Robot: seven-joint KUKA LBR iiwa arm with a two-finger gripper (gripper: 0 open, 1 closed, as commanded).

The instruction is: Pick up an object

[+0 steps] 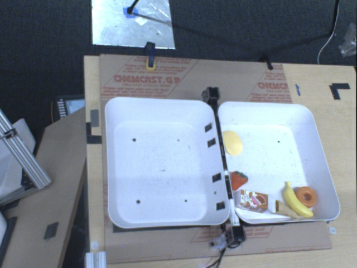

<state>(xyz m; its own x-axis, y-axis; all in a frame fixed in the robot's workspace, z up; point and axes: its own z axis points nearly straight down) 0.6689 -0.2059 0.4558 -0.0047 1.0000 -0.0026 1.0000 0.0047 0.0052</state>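
right bin [312,149] | banana [295,199] touching orange ring [305,196] | strawberry [239,180] near carton [254,200]

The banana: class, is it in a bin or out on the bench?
In. The banana lies inside the right bin, near its front corner, beside an orange ring.
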